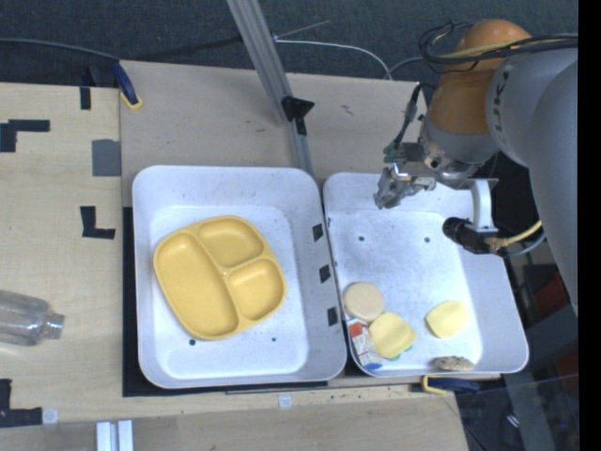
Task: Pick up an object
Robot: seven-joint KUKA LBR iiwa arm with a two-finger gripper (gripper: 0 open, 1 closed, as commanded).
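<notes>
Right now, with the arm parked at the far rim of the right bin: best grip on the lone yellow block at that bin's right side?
Take the yellow block across its short sides, straight down from above. It lies flat, apart from the round cookie and neighbours, so fingers have room. Gripper hovers far off.

We see a matt yellow plastic divided plate point(219, 276) in a smooth white plastic bin point(225, 181), a pale wood-look worktop point(56, 252), a clear glossy bottle point(26, 318) and a ribbed metal rail point(258, 40).
</notes>
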